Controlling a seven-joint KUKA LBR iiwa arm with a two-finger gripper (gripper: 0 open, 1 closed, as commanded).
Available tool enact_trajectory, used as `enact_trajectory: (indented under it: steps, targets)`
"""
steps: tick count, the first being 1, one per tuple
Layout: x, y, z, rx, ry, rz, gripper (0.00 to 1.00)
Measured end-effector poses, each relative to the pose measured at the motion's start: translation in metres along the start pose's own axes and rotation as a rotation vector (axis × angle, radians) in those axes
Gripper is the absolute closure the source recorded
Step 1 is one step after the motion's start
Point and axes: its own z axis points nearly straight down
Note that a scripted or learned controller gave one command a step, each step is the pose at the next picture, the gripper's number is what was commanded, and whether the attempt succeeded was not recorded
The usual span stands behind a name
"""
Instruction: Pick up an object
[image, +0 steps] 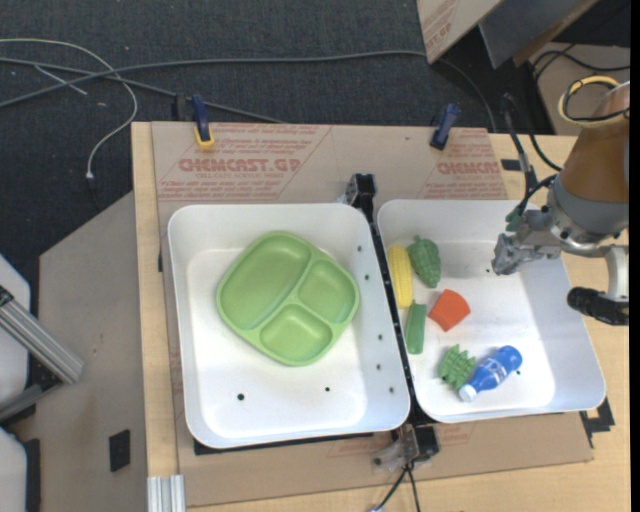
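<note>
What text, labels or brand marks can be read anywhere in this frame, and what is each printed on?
"CHEMCAST GP", red print on the brown protective sheet behind the left bin.
"CHEMCAST", the same red print, repeated behind the right bin; partly cut off.
Smaller red lines around both marks: too small to read.
Red print on the cardboard box at the top edge: blurred, unreadable.
Blue bottle: no legible label.

The grey arm reaches in from the right, its hand (503, 258) pointing down.

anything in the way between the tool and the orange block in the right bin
Nothing visible. The tool hovers over the right bin, and bare white floor lies between it and the orange block.
</note>
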Motion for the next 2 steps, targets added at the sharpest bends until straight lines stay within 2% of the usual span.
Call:
enact_trajectory:
  steps: [1,2]
  targets:
    - [-0.007,0.004,-0.046,-0.001,-0.001,0.001,1.00]
    - [-0.007,0.006,-0.071,0.000,0.000,0.000,1.00]
